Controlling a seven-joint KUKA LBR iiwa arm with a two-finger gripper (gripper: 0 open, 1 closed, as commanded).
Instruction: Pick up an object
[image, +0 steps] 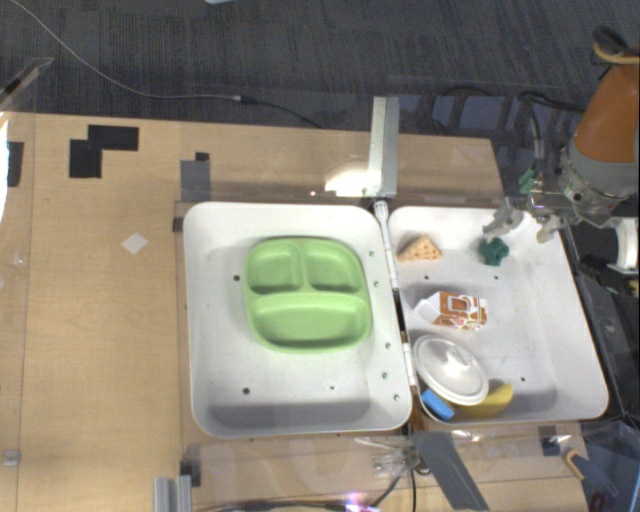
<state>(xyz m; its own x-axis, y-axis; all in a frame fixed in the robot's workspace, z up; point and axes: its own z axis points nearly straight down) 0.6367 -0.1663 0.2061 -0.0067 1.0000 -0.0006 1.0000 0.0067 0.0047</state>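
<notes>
Bench (100, 330) is light wood, black tape marks at far left, a cable running across the dark floor above it. Left bin (215, 400) holds one thing: a green divided plate (305, 293), three compartments, lying flat roughly mid-bin, slightly toward the far side. A metal upright (384, 150) stands behind the seam between the bins. Right bin (560, 340) has the candidate objects: an orange wedge-shaped piece (420, 249) near the far left corner, close to the divider; a white packet with red-orange print (458, 311) around the middle-left; below it a white round lid-like dish (452, 368) near the front left corner, touching or overlapping a yellow piece (492, 399) and a blue piece (436, 405) at the front wall, both partly hidden under the dish. A small dark green object (493, 250) sits near the far wall, apart from the rest. Gripper (524, 222) is over the far right part of the right bin, arm (610, 130) coming in from the right edge with its orange band visible. Fingers look spread, one tip (503, 218) just above-left of the green object, the other to its right; nothing visibly between them. Can't tell if the tip touches the green object or is above it. No object lifted; all lie on the bin floor.
</notes>
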